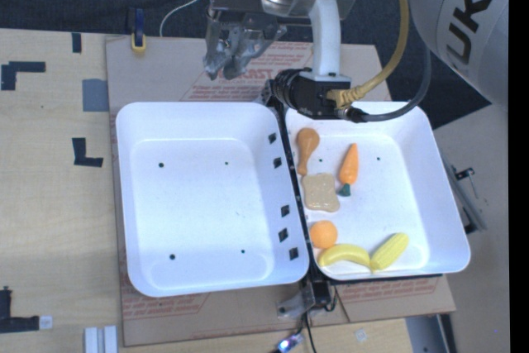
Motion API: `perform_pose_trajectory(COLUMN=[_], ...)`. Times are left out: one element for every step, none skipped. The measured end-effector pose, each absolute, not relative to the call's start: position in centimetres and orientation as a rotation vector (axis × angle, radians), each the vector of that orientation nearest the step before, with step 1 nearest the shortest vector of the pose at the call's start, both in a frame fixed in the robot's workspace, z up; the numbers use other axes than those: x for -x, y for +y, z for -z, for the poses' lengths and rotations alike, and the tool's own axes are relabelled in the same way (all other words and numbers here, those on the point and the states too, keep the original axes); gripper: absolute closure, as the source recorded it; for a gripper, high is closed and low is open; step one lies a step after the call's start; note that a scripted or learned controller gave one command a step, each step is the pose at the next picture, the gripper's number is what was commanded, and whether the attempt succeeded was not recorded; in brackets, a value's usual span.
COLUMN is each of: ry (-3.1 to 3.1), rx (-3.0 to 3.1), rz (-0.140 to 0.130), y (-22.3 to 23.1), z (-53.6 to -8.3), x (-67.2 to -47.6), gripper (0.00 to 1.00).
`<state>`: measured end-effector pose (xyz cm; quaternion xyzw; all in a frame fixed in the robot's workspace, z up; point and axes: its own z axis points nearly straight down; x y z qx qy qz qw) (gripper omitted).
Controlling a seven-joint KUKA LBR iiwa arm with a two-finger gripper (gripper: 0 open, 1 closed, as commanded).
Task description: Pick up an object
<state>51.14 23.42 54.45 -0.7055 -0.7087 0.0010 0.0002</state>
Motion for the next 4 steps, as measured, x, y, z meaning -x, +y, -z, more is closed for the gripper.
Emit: perform_pose_trajectory(ry=[-2.228,-2.230,-2.231,-2.233], rx=[2.214,2.211,2.210,2.208], rz=[-0.005,-0.008,-0.010,-0.013], y=[23.5,23.6,23.6,23.7], z=[-55.4,-56.4,-57.3,-58.3], x=[-51.1,-51.2,-51.2,-51.2], gripper=[1.00,1.00,1.00,1.00])
